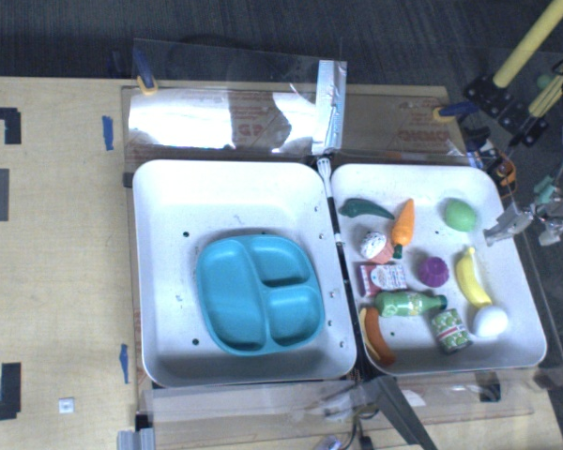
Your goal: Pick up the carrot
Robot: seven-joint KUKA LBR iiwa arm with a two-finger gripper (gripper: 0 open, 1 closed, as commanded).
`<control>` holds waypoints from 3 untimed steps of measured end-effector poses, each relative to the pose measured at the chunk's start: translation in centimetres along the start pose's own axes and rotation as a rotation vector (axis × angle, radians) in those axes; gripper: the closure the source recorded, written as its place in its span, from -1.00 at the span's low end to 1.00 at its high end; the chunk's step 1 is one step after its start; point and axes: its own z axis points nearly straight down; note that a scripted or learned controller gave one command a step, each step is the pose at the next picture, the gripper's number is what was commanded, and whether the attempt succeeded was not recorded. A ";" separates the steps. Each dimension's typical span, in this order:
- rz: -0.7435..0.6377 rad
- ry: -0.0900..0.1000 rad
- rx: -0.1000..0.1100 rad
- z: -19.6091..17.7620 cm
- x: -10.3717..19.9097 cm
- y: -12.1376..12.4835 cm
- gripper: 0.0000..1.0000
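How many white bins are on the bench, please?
2. The left bin holds a blue divided tray; the right bin holds the carrot and other toy food.

The wooden bench [47,279] carries two white bins, left bin [159,195] touching right bin [521,331].

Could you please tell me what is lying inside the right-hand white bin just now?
The right bin holds the carrot, a dark green vegetable, lime, banana, purple item, green bottle, can, white egg and a red packet. Anything beneath them is covered.
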 end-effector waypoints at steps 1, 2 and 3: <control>0.010 0.003 0.007 9.5 9.0 1.7 -1.00; 0.050 0.000 -0.001 16.3 9.6 7.3 -1.00; 0.228 0.001 -0.002 18.6 7.9 9.1 -1.00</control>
